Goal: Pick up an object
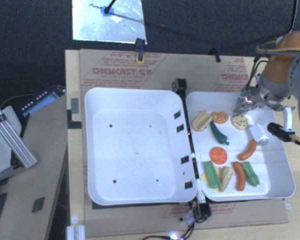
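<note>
1. The gripper (243, 105) hangs at the far end of the right bin (285, 181), right above a pale speckled cookie (239, 121). From this slanted view I cannot tell how its jaws are set, nor whether they touch the cookie. If that is the target, it looks flat and low, so the tips could close over its top and come up with nothing.

2. The cookie lies just beside a small pretzel (220, 117), with a bread roll (201, 120) past that. A descent slightly off toward them could nudge the pretzel or trap two pieces at once, and a pinch on two would likely drop one.

3. A white cylinder (258, 133) and an orange sausage (248, 150) lie near the cookie on the arm's side. The wrist is bulky and a dark cable fitting (279, 129) sticks out beside it; a low sweep might knock these pieces across the bin.

4. The gripper works close to the bin's far wall. Pushing the cookie instead of pinching it may slide it against that wall, where the tips have less room.

5. The remaining food, a green pepper (219, 133), a tomato slice (218, 155), and a cluster of a green bean (211, 174), a corn piece (225, 175), a second sausage (239, 176) and another green piece (250, 173), sits well apart toward the near end and seems safe. The left bin (97, 101) on the surface (117, 66) plays no part.
</note>
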Robot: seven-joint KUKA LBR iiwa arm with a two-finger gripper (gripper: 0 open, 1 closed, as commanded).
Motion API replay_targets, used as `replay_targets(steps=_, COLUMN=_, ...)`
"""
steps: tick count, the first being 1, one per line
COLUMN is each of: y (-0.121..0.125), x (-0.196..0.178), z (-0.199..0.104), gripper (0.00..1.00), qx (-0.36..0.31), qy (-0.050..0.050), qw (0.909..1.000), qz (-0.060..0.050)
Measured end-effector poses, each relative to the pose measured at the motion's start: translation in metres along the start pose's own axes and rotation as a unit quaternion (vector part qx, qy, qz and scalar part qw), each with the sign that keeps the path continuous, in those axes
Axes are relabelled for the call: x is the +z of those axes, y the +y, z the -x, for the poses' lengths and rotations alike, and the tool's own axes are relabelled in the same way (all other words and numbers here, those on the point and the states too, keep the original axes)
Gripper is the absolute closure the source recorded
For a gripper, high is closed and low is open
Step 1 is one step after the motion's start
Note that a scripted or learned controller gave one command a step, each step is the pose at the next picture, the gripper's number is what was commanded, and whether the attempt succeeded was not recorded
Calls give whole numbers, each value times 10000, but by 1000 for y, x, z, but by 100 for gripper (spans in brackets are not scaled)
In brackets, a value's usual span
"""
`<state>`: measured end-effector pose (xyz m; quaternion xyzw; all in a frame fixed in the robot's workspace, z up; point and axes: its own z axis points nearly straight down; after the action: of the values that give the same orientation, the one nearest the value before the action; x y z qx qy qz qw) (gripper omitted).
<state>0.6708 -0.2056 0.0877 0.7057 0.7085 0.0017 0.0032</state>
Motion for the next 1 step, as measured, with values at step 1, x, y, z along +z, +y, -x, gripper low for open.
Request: replay_targets(steps=1, y=0, x=0, z=0, gripper=100, qx=-2, qy=-2, qw=10000, qz=1)
